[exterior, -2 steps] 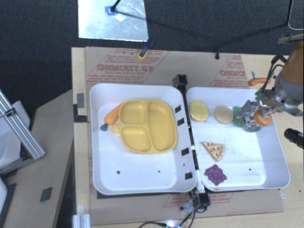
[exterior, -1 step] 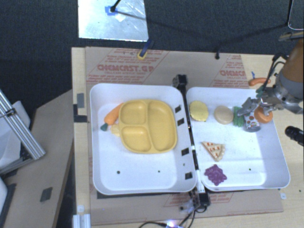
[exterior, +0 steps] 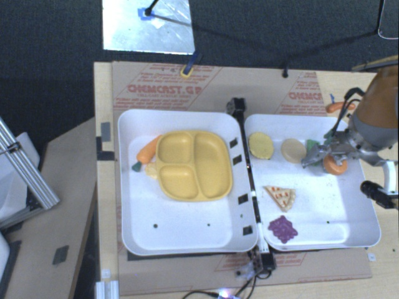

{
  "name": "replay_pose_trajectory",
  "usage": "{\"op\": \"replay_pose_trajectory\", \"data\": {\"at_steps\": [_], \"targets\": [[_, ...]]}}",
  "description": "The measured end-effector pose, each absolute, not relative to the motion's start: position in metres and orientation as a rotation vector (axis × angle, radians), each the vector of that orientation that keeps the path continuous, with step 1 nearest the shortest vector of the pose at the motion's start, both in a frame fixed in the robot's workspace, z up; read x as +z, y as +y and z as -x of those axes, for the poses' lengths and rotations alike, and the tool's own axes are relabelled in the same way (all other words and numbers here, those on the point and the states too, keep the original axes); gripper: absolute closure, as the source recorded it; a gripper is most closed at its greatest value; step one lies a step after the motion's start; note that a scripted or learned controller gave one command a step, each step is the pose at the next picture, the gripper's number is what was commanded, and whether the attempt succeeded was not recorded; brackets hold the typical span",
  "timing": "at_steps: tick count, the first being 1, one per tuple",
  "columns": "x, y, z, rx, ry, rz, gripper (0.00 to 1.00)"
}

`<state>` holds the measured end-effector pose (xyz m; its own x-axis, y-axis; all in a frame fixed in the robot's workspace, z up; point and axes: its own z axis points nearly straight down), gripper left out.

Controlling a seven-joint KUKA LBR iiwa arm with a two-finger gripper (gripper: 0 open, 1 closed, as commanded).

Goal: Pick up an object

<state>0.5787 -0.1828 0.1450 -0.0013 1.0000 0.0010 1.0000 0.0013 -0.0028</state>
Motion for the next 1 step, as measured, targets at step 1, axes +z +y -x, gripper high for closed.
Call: {"op": "replay_pose_trajectory", "data": {"at_steps": [1], "targets": [[0.1185,-0.1749,-0.5879,-0.03,-2.239,2.205,0.0]]}}
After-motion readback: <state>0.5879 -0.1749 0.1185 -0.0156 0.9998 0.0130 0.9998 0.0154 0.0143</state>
